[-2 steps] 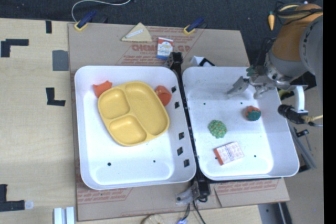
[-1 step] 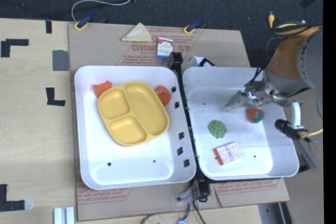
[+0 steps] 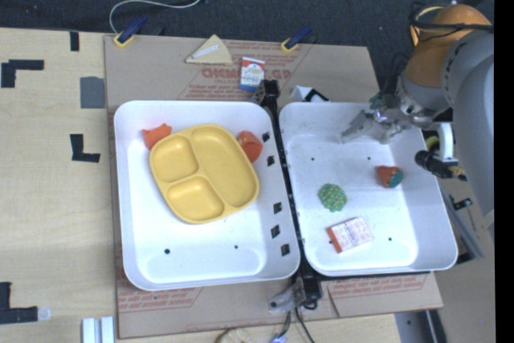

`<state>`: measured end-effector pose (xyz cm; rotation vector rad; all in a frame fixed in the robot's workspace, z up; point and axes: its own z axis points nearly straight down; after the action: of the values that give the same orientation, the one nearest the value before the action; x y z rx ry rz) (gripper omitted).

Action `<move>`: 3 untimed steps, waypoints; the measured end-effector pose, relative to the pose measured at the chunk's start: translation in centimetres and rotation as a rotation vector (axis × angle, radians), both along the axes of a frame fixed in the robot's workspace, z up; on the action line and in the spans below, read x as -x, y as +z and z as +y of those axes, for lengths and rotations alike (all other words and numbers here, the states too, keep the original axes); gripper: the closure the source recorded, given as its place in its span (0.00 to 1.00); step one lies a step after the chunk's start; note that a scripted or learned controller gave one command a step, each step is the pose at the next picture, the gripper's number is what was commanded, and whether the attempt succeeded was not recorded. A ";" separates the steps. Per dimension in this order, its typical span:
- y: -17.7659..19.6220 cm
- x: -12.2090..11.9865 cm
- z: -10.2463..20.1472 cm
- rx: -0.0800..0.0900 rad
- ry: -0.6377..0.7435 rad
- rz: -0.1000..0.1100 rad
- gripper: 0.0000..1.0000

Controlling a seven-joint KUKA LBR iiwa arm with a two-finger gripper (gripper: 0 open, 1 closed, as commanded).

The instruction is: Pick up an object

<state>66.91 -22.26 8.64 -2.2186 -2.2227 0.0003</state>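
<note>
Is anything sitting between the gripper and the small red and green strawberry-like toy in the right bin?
Nothing visible. The gripper hangs over the right bin's far side; only bare white floor separates it from the strawberry-like toy.

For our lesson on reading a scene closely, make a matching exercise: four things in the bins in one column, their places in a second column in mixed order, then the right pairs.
Things:
1. yellow divided plate
2. green lumpy ball
3. red-and-white packet
4. end effector

Places:
A. right bin, near its front edge
B. over the right bin's back part
C. left bin
D. middle of the right bin

Pairs: 1-C, 2-D, 3-A, 4-B
</note>
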 end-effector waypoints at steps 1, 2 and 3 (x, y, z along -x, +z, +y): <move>0.0 6.4 6.7 -0.001 0.000 -0.002 0.00; 0.0 13.4 12.1 -0.001 -0.001 -0.002 0.00; 1.0 13.3 12.0 0.003 -0.002 -0.005 1.00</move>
<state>53.59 -10.30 9.61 -2.2246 -2.2246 -0.0022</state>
